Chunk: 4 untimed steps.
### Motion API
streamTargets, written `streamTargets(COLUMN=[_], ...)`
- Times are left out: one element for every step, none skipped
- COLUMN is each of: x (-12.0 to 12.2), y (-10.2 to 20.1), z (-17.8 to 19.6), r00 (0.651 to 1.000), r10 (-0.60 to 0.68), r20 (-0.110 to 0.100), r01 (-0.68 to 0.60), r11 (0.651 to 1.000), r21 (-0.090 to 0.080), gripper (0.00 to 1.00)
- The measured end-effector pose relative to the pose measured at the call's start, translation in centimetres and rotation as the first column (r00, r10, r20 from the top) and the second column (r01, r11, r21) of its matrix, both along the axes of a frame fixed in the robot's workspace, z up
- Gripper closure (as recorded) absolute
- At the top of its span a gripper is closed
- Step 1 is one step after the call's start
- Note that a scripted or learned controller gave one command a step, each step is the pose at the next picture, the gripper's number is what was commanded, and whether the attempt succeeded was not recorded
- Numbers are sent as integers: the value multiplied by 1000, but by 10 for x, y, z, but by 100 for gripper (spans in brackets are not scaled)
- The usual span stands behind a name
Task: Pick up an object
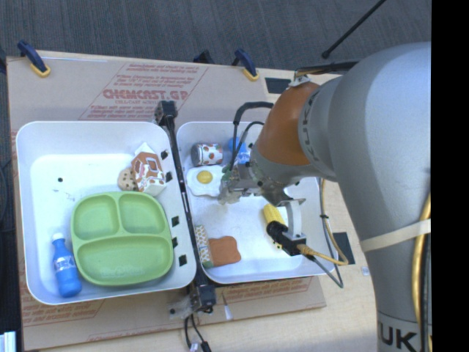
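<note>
Inside left bin [29, 196]: one green tray [121, 238], one blue bottle [64, 264].

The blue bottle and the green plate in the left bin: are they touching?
Cannot tell. In the camera view the blue bottle lies right against the green plate's left rim with no visible gap, but the slanted view doesn't settle true contact.
</note>
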<state>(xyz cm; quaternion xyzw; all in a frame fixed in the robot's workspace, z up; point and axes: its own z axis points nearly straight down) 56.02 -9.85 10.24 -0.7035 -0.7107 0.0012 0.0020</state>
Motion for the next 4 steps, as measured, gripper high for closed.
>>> streamTargets(x=[-9, 41, 24, -49], y=[29, 41, 41, 61], z=[124, 106, 105, 140], r00=[1000, 1000, 1000, 1000], r10=[-4, -5, -6, -6], r20=[6, 3, 1, 2], r01=[4, 5, 6, 6], r11=[1000, 1000, 1000, 1000], r21=[-1, -1, 0, 0], gripper=[100, 100, 100, 100])
